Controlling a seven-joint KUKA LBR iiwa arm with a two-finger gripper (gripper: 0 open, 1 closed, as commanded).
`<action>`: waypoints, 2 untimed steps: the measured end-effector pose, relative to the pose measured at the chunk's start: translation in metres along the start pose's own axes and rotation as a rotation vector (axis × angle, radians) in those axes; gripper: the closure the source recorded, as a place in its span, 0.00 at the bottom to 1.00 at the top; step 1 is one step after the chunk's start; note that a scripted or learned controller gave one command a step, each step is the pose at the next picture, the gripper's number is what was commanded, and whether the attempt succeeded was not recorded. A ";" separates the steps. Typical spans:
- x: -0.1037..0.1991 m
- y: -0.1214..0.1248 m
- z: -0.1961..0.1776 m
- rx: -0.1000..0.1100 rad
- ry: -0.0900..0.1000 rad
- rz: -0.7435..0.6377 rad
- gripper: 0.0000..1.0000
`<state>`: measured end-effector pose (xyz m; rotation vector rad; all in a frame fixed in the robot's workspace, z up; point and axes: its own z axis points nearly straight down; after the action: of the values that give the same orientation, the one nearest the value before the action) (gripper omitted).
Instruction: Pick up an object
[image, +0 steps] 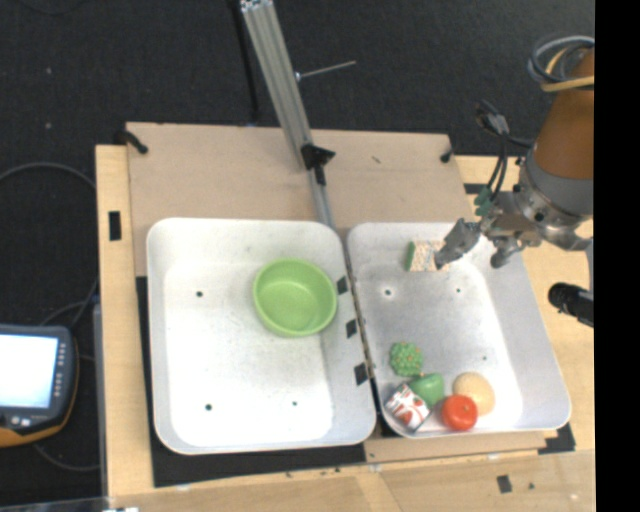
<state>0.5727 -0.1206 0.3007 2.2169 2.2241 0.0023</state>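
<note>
My gripper (473, 257) hangs over the far part of the right bin (520, 330), and its two fingers stand apart, open, with nothing between them. Just left of the left finger (455, 243) lies a small green, white and pink block (424, 256), close to the fingertip or touching it. At the bin's near corner sit a green broccoli piece (405, 357), a green fruit (429, 388), a red tomato (459, 412), a pale yellow round object (475, 391) and a red-and-white can (405, 407). A green bowl (294, 297) rests in the left bin (200, 380).
A slanted metal pole (285, 95) rises from the far side, meeting the bench where the two bins join. A handheld screen (30, 385) lies off the bench at the left. Cables (492, 120) run near the arm at the far right.
</note>
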 end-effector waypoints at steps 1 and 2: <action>0.000 0.000 0.000 -0.001 0.000 0.001 0.00; 0.006 0.001 0.060 0.006 -0.002 0.006 0.00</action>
<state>0.5740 -0.1149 0.2403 2.2255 2.2204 -0.0065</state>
